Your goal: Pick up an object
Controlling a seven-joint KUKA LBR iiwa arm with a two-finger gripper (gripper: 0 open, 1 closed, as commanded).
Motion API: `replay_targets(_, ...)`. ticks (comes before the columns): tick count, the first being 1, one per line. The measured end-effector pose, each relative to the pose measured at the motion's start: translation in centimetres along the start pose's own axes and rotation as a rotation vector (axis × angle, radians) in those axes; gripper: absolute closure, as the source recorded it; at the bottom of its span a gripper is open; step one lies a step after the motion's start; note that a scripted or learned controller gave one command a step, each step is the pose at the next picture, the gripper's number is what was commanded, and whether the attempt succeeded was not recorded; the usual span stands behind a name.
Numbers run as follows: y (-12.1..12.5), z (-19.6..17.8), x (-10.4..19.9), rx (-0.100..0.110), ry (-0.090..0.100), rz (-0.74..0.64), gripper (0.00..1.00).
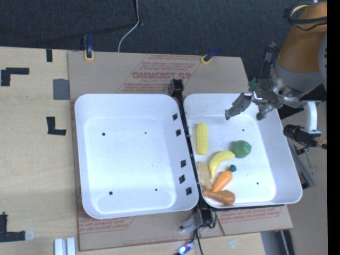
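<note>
The things to be picked lie together in the right-hand shallow white bin (pixel 265 195), toward its lower left part. A yellow ear of corn (pixel 202 138) lies upright along the bin's left wall, at the centre of the frame. Below and to its right lies a curved yellow banana (pixel 219 160), and just right of that sits a round green ball-shaped item (pixel 241 149), apart from the banana's tip. Under the banana an orange carrot with a dark green top (pixel 223 179) lies slanted, touching a pale beige piece (pixel 203 171) on its left. At the bin's lower edge a brown oblong item (pixel 222 196) lies against the carrot's lower end.

The two-finger gripper (pixel 245 108) hangs above the upper right part of this bin, well apart from all the food items. Its dark fingers (pixel 234 109) stand spread, with nothing between them. The grey arm with its orange band (pixel 303 41) comes in from the upper right of the frame.

The left-hand white bin (pixel 90 142) takes up the middle left. Both bins rest on a brown cardboard sheet (pixel 149 76) with red print.
</note>
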State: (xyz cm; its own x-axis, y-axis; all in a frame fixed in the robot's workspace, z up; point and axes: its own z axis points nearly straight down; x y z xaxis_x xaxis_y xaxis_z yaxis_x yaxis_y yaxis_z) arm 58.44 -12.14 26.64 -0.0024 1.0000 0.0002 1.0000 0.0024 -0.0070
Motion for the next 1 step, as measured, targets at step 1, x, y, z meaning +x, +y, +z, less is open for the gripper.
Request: replay_targets(1,-3.41,-27.54,0.71,-0.019,-0.005,-0.001,0.00)
